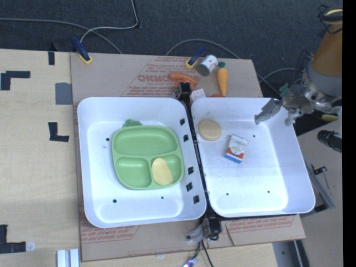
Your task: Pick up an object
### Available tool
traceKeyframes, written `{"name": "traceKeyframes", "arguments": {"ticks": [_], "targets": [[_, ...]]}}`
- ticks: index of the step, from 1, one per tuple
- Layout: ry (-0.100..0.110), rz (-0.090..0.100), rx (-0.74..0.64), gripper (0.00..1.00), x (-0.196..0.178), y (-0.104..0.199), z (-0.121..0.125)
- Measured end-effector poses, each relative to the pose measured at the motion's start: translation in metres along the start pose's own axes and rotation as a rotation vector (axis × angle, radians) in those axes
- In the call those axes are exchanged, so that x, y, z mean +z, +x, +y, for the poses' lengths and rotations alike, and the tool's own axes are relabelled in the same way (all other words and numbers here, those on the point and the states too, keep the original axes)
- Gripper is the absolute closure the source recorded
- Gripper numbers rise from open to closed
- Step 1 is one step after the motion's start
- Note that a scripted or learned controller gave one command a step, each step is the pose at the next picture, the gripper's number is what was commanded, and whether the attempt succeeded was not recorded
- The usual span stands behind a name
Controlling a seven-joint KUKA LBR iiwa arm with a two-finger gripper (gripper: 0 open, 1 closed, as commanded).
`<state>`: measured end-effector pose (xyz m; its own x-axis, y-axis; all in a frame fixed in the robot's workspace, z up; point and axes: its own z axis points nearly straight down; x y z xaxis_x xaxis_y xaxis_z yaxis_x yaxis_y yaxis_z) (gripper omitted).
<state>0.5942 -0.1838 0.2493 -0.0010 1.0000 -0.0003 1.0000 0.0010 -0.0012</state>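
Observation:
The right bin (278, 188) holds a round tan biscuit-like disc (209, 129) near its far left corner and a small white, blue and red carton (236, 148) just right of it. My gripper (276, 111) hangs over the right bin's far right corner, with two grey fingers spread apart and nothing between them. It stands well to the right of the carton and above the bin floor. In the left bin (94, 166) lies a green divided plate (147, 156) with a yellow oval piece (162, 172) in its lower right compartment.
Behind the bins on the cardboard lie a toy carrot (222, 80), a small white and grey can (208, 64) and an orange-red sausage-like piece (183, 78). Blue and yellow clamps (82, 51) hold the cardboard. Cables run across the dark floor at the back.

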Motion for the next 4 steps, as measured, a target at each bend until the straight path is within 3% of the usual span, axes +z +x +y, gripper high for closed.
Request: {"name": "traceKeyframes", "arguments": {"ticks": [1, 2, 3, 4], "targets": [[-0.007, 0.000, -0.002, 0.00, 0.146, 0.055, 0.024], [-0.029, -0.010, -0.001, 0.00, 0.156, 0.063, -0.001], [-0.027, -0.010, 0.000, 0.00, 0.157, 0.070, -0.035], [-0.028, -0.009, 0.001, 1.00, 0.146, 0.070, -0.034]]}}
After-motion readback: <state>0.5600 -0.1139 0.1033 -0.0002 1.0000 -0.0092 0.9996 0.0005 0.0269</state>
